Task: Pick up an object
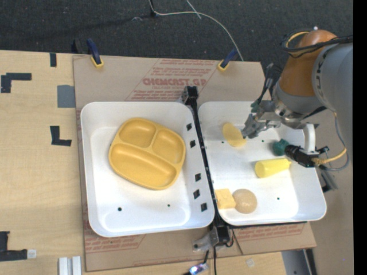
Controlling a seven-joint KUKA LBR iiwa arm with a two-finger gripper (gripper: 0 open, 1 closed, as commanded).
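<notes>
On the worktop the left bin holds a yellow divided plate, which I leave alone. In the right bin, my end effector hangs just right of the pale yellow piece, near the far side; whether it is open I cannot tell. Coming down off-centre could nudge that rounded piece aside, or catch its edge and drop it.
</notes>
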